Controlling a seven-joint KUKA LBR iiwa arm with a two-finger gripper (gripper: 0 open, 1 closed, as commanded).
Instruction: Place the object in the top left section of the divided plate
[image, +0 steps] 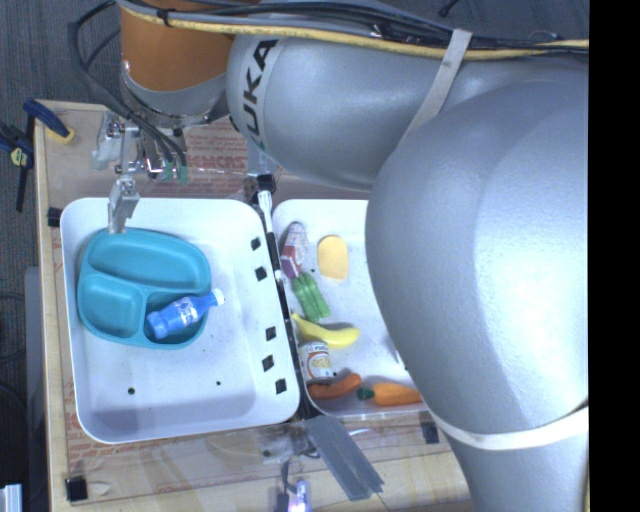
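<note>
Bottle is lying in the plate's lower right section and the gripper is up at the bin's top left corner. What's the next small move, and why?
Probably bring the gripper down and right toward the bottle. The bottle lies in the lower right section of the blue plate, not the top left one, and nothing shows between the fingers.

Right bin (345, 212) holds a banana (326, 331), carrot (395, 394), green item (310, 295) and yellow piece (333, 257)

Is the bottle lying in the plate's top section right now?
No. The bottle lies in a lower section of the blue plate, toward its right.
</note>
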